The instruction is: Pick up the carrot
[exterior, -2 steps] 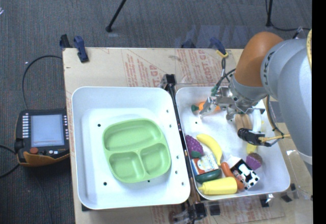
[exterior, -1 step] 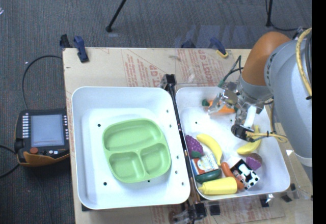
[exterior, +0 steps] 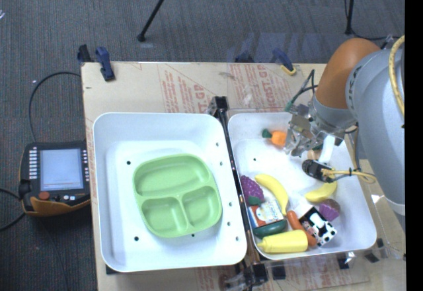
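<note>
Hand just beside carrot, right bin.

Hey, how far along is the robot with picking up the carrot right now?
Early on. Done: the arm has reached into the right bin, and the gripper sits right beside the carrot near the bin's back wall. In hand: nothing I can confirm; the carrot lies on the bin floor, and I cannot tell the grip state. Left: closing on the carrot and lifting it clear. The green plate in the left bin is untouched.
</note>
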`<state>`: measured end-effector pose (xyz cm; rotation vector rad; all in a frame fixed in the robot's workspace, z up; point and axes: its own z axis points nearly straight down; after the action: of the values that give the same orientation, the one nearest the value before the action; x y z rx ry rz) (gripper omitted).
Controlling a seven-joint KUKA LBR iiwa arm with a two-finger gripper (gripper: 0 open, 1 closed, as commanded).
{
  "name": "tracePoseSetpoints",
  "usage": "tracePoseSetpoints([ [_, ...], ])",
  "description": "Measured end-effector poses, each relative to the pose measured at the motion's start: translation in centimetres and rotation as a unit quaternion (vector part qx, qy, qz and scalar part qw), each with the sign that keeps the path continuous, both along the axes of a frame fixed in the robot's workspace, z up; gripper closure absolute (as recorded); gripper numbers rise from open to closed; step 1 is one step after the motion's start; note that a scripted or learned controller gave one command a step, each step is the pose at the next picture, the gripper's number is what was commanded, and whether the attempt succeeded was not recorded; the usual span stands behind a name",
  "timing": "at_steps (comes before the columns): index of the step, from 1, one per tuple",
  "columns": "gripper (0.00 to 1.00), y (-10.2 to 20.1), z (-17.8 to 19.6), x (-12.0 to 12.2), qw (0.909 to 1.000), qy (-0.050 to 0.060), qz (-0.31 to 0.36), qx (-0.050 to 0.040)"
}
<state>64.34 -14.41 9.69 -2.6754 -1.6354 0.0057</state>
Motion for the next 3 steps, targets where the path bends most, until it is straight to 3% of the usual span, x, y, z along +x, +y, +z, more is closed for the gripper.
tracePoseSetpoints([
  [1,0.0,0.01,-0.05,-0.02,1.0,0.001,0.0,-0.0002],
  [2,1.0,-0.03,0.92,-0.01,1.0,0.001,0.001,0.0002],
  [3,0.0,-0.02,0.88,-0.02,1.0,0.001,0.002,0.0],
])
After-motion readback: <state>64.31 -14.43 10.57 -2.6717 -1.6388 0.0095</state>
